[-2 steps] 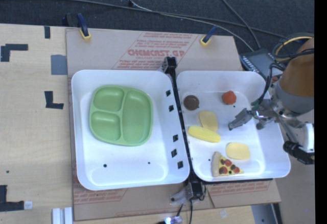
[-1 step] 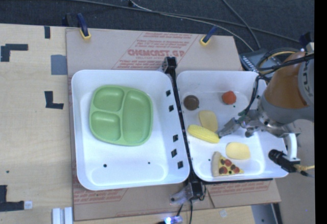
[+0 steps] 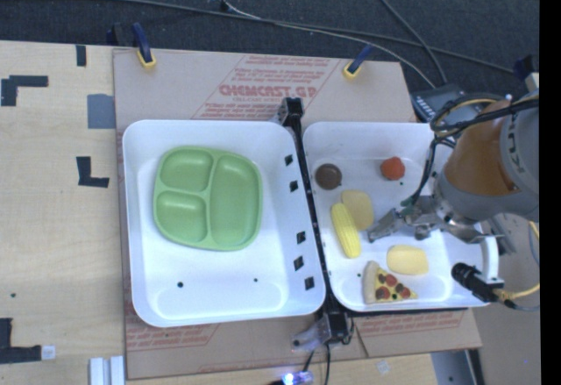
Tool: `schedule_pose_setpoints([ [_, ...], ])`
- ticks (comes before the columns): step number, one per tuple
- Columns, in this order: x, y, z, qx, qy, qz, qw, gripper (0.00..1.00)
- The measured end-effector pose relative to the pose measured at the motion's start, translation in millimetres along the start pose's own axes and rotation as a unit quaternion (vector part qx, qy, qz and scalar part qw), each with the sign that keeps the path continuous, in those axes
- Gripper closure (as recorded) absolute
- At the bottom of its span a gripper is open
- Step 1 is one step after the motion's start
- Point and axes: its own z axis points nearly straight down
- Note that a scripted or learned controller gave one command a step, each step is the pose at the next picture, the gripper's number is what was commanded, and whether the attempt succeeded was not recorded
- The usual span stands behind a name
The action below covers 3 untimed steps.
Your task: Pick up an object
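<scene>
The right bin (image 3: 368, 136) holds several toy foods: a brown round piece (image 3: 328, 175), a red ball (image 3: 393, 167), a pale yellow chip-like piece (image 3: 358, 208), a yellow corn cob (image 3: 345, 230), a yellow lemon-like lump (image 3: 408, 260) and a pizza slice (image 3: 384, 284). My gripper (image 3: 388, 224) reaches in from the right, low over the bin, between the pale piece and the yellow lump. Its thin metal fingers (image 3: 379, 228) point left and show nothing between them.
The left bin (image 3: 140, 225) holds a green divided plate (image 3: 209, 198). Both bins rest on a cardboard sheet (image 3: 263, 81) held by clamps (image 3: 143, 50) at the back. Cables run across the dark floor behind. The arm's grey and orange body (image 3: 482, 168) overhangs the right bin's right side.
</scene>
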Motion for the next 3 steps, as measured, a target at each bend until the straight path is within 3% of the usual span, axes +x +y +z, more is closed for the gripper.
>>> schedule_pose_setpoints([
  [1, -0.9, 1.2, -12.1, -0.002, -0.001, 0.000, 1.0000, 1.00],
  [3, 4.6, 3.9, -112.6, -0.002, 0.000, -0.001, 1.0000, 1.00],
])
